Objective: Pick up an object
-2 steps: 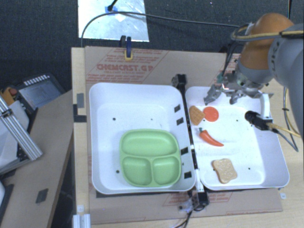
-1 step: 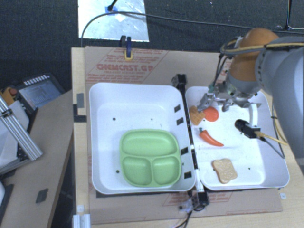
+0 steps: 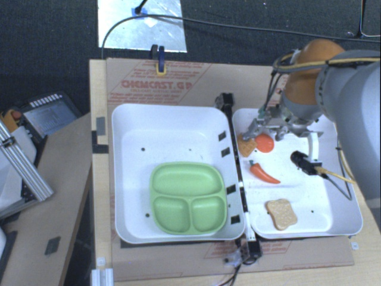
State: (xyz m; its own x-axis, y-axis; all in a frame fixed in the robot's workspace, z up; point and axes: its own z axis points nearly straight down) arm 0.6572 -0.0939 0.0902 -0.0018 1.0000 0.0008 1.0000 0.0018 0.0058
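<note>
Bins: two shallow white bins side by side on the bench; the gripper point(image 3: 266, 130) hangs over the far end of the right bin point(image 3: 312, 210).
Left bin point(image 3: 169, 133): lies to the view's left of the jaws, across the shared wall; it holds one green divided plate point(image 3: 189, 196) with three compartments, set toward the near end, well apart from the jaws.
Right bin contents: four items, all lower in the view than the jaws.
Red round item point(image 3: 265, 143): the nearest thing to the jaws, just below them in the view; whether it touches them cannot be told.
Tan piece point(image 3: 246, 146): just beside the red round item, to the jaws' lower left, against the bin's left wall.
Orange-red pepper point(image 3: 264, 173): lying flat on the bin floor, farther toward the near end than the red round item, apart from the jaws.
Toast slice point(image 3: 281, 214): flat near the bin's near wall, the farthest of the four from the jaws.
Jaw state: cannot be told from this view; nothing is seen clamped between them.
Arm point(image 3: 351, 94): grey, entering from the view's right, with its orange band point(image 3: 309, 70) above the jaws.
</note>
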